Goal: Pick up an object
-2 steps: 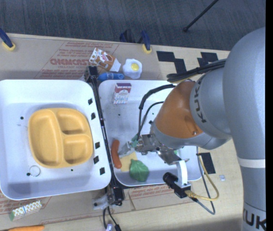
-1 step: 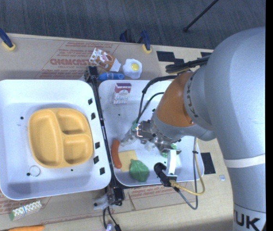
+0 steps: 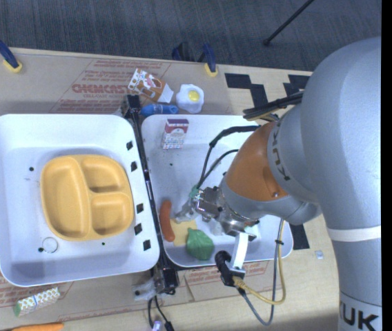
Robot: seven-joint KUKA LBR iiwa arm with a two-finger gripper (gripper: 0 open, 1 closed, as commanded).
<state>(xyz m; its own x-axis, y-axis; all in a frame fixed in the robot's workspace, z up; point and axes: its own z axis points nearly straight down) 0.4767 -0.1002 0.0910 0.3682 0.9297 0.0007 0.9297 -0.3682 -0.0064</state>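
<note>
Low in the right bin [image 3: 182, 178], the gripper [image 3: 197, 209] hangs over a pale yellow piece [image 3: 184, 218]; whether it is spread or pressed together cannot be told, since the wrist hides it. From the left: the left bin [image 3: 16, 185] holds a yellow divided tray [image 3: 85, 195]. Below that bin, on the cardboard, lies a small striped packet [image 3: 37, 300]. At the right bin's left wall lies an orange sausage-shaped piece [image 3: 167, 221], just beside the pale yellow one. A green lumpy object [image 3: 199, 244] sits near the bin's front edge, below the gripper. A small red-and-white carton [image 3: 174, 133] rests near the far wall. Beyond the bins lie a printed carton [image 3: 145, 85], a blue item [image 3: 159, 108] and a white-and-yellow piece [image 3: 190, 96]. The arm's orange band [image 3: 255, 171] and grey body cover the bin's right part.
</note>
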